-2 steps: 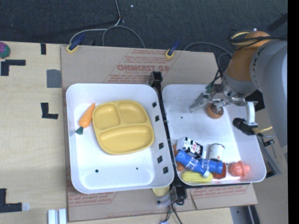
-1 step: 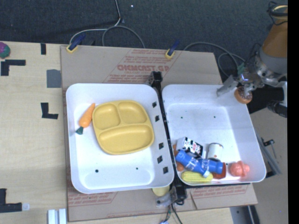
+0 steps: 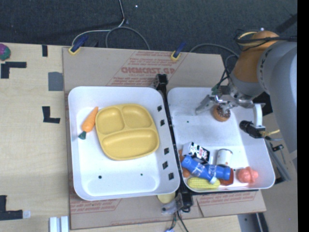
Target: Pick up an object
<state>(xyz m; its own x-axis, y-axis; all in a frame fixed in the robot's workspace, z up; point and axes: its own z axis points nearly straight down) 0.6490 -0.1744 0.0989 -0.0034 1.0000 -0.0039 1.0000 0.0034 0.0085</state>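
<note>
- A blue bottle (image 3: pixel 206 170), a corn cob (image 3: pixel 202 183) and a pink toy (image 3: pixel 247 175) are crowded along the right bin's (image 3: pixel 193 111) near wall.
- A yellow divided plate (image 3: pixel 127 131) and a carrot (image 3: pixel 89 120) are held by the left bin (image 3: pixel 82 168).
- The claw (image 3: pixel 221 106) is seen over the right bin's far part, just above a small brown object (image 3: pixel 222 113); its state cannot be told.
- Cardboard (image 3: pixel 120 66) is spread on the tabletop (image 3: pixel 29 144), bordered by dark carpet (image 3: pixel 58 8).

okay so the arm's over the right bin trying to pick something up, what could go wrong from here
The pincer sits above a small brown object lying alone near the right bin's far end; it looks rounded, so it may roll or slip away. The other items, including the blue bottle, yellow corn and pink toy, are crowded at the near edge, so a grasp there could catch several or push them against the wall.
</note>
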